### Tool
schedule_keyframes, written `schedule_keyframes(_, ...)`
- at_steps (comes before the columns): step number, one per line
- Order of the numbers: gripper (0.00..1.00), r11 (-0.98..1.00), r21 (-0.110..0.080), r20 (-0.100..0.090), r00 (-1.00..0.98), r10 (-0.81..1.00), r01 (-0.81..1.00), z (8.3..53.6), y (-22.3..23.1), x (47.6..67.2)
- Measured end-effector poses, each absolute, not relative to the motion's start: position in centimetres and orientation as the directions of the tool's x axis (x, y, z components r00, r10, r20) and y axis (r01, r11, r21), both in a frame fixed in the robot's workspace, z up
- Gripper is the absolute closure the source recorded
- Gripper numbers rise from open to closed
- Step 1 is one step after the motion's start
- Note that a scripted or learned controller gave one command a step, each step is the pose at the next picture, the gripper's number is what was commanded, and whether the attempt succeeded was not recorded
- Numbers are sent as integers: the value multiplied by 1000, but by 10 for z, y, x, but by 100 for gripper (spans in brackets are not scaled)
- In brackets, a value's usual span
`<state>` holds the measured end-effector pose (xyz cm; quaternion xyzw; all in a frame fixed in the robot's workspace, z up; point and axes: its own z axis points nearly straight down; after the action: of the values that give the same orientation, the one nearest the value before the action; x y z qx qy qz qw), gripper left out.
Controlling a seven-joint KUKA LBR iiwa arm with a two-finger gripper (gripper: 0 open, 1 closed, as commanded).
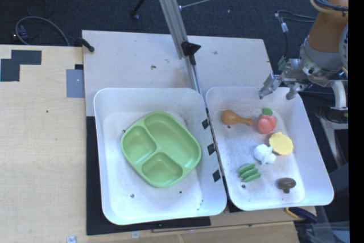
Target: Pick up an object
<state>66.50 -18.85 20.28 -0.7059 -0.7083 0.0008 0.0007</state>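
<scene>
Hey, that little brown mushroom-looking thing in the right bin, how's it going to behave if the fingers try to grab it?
The brown mushroom looks small with a rounded cap, so it would probably roll or skid if nudged. Its smooth, glossy surface suggests a hard toy, likely stiff and light. It lies near the right bin wall at the front, which may crowd a grasp.

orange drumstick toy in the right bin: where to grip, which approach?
Probably the thin handle end of the drumstick toy, from straight above. It lies flat with its bulb to the left and its shaft pointing right toward the red tomato toy. Close the fingers across the narrow shaft, near its middle, which keeps the gripper off the tomato.
</scene>
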Motion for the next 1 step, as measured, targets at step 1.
schedule_keyframes(1,0,5,-3,0,-5,1000,1000,203,-188,665)
